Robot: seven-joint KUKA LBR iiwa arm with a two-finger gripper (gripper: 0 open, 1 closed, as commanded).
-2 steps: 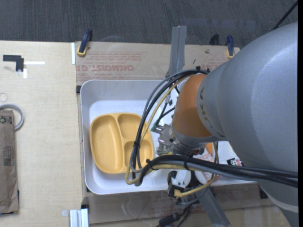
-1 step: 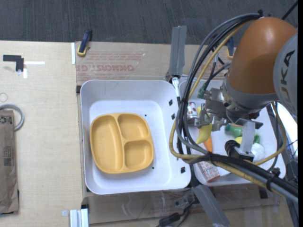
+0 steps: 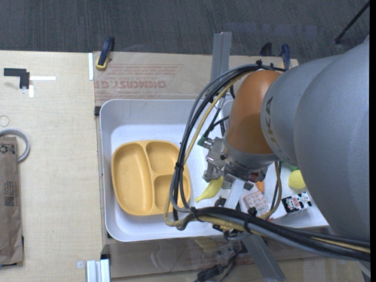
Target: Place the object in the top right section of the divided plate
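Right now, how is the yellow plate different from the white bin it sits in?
The plate is yellow, while the bin is white. The plate is smaller and lies inside the bin, which surrounds it. The plate is split into three sections by ridges; the bin is one open tray. The plate is rounded, almost oval, while the bin looks closer to rectangular with rounded corners. Both are shallow with raised rims.
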